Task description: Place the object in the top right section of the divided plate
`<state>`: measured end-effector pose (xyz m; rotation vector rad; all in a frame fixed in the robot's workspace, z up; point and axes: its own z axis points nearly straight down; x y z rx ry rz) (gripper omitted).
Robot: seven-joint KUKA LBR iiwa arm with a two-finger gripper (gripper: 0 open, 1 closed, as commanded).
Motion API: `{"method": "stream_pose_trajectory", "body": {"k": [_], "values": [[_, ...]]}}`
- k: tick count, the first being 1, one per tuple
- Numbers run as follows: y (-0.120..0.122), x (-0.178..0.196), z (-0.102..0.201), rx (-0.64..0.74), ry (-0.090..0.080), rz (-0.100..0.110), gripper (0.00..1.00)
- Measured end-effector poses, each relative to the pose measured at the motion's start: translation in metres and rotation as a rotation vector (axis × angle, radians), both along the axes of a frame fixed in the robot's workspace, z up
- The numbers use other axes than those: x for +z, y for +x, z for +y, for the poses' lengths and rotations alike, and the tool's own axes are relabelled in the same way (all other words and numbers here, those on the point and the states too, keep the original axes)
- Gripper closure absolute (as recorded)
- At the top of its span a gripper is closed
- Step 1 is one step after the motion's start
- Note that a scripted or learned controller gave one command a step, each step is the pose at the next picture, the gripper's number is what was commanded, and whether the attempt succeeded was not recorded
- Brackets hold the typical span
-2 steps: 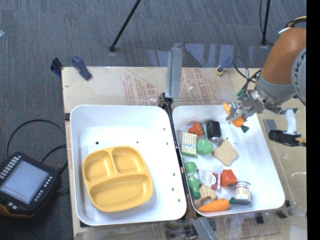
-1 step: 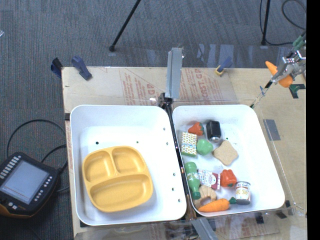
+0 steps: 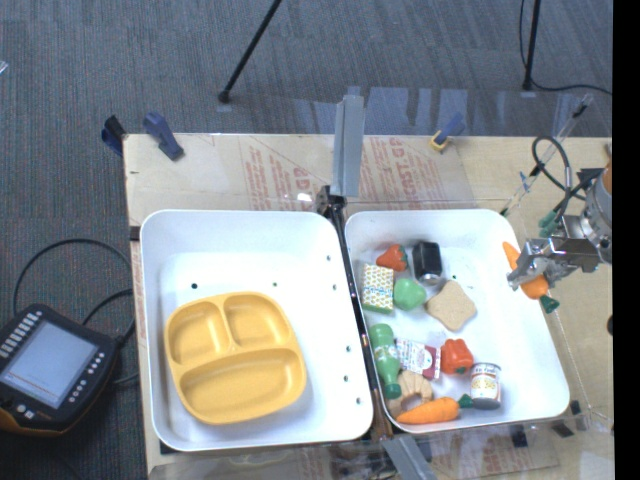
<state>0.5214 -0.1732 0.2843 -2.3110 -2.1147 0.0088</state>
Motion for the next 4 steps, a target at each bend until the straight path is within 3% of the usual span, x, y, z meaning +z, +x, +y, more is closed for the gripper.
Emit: {"method": "stream_pose_trajectory", "body": {"k": [1, 2, 3, 4], "values": [[0.001, -0.008, -0.010, 0.004, -0.001, -0.004, 1.00], [-0.002, 0.156, -0.034, 0.030, -0.006, -0.018, 1.00], [-0.033, 0.013, 0.020, -0.286, -0.003, 0.000, 1.00], [-0.020, -0.007, -0.010, -0.217, -0.002, -0.002, 1.00]]}}
